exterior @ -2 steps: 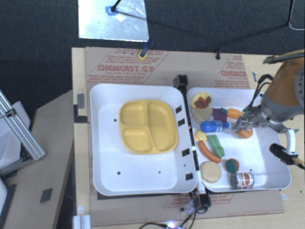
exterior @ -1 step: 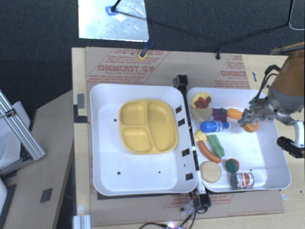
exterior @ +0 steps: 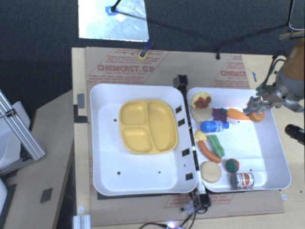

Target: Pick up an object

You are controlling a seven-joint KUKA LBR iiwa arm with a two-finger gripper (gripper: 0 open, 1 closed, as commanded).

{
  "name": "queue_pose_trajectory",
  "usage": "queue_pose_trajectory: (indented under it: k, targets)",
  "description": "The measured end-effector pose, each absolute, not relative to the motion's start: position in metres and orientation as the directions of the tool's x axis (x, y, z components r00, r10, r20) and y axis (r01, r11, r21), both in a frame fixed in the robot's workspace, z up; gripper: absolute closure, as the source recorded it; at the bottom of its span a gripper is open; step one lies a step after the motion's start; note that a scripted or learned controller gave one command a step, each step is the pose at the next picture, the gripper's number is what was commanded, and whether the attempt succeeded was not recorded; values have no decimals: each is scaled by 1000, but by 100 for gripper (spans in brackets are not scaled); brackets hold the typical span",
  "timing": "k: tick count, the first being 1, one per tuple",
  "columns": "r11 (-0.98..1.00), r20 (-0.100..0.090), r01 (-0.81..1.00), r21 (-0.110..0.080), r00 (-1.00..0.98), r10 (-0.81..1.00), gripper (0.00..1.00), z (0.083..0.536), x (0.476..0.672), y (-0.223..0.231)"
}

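Nothing reads as lifted yet: the gripper (exterior: pixel 255 108) sits low over the far right of the right bin (exterior: pixel 274 149), right at an orange round piece (exterior: pixel 258 116) beside the toy carrot (exterior: pixel 237 114); whether it pinches anything I cannot tell. The pick seems still to do. That bin also holds a blue bottle (exterior: pixel 213 126), sausage (exterior: pixel 208 151), green piece (exterior: pixel 216 145), cookie (exterior: pixel 211 171) and can (exterior: pixel 244 179). The left bin (exterior: pixel 102 142) holds a yellow divided plate (exterior: pixel 147 126)

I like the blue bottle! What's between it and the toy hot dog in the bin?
In the camera view, a small yellow piece sits between the blue bottle and the hot dog, with a green vegetable alongside.
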State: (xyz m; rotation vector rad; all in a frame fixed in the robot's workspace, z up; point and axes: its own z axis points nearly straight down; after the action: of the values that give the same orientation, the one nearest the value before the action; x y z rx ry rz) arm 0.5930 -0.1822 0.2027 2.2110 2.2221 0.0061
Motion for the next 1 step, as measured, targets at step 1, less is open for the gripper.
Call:
queue_pose_trajectory:
  k: [1]
  targets:
    - [4, -1, 1000, 5, -4, 1000, 100, 226, 594, -182]
